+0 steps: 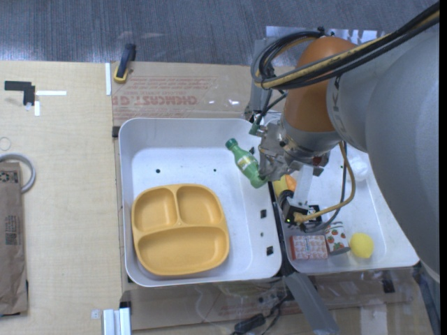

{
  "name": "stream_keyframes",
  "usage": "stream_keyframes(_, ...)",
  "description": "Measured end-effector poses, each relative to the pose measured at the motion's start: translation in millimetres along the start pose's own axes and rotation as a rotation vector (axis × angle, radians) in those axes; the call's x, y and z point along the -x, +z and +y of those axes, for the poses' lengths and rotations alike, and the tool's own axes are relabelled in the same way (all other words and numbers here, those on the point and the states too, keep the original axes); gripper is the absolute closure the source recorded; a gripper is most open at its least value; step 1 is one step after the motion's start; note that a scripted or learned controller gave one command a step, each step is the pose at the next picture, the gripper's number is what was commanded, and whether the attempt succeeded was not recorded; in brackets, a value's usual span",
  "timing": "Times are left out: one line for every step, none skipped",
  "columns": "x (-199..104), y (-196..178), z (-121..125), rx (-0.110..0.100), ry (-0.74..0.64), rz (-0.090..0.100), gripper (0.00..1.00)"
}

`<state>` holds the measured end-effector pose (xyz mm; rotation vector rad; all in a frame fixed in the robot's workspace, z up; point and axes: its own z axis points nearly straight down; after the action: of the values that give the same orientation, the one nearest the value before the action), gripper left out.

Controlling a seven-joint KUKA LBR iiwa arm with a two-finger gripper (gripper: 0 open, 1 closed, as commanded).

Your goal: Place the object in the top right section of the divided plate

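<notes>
— Where do we see the green bottle (246, 162)?
— Clamped in our gripper (264, 167) above the left bin (140, 145), tilted, cap up-left, base down-right.
— And the plate?
— The yellow divided plate (181, 229) looks smooth, rounded, glossy plastic.

Red print on the cardboard sheet (183, 93) behind the bins appears mirrored, roughly "CHEMCAT"; nothing else is legible.

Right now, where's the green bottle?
The green bottle is at the right edge of the left bin, up against the gripper, up and right of the yellow divided plate.
</notes>
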<state>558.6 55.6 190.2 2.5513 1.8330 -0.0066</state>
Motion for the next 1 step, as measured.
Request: stream_keyframes(-65.0, 95.5, -18.3, 0.007, 0.036, 0.003, 1.00)
